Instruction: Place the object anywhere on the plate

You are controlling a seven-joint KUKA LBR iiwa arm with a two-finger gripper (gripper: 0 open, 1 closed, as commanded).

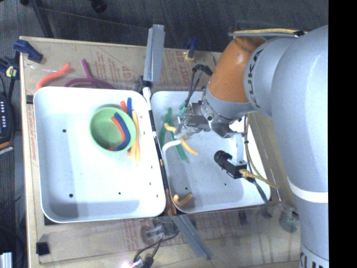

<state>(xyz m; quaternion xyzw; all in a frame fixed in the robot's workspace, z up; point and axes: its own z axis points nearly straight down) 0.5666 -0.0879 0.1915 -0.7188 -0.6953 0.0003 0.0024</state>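
- The arm reaches in from the right and hangs over the far-left part of the right bin.
- The gripper sits low among a loose cluster of thin sticks; whether it stands wide or narrow cannot be told, since the wrist covers it from above.
- The likely object is one of those sticks: a white stick, a yellow-orange stick and a green stick lie touching or crossing just beside the gripper.
- Another orange stick lies apart at the near edge of the same bin.
- The plate, green and round, rests in the left bin and already bears red, blue and yellow sticks, some hanging over its right rim.
- The sticks look light, slim and probably somewhat flexible, so one could roll or slip from a pinch.
- A grasp across the middle of a single stick, clear of its neighbours, seems safest; a grasp at an end would likely let it swing.
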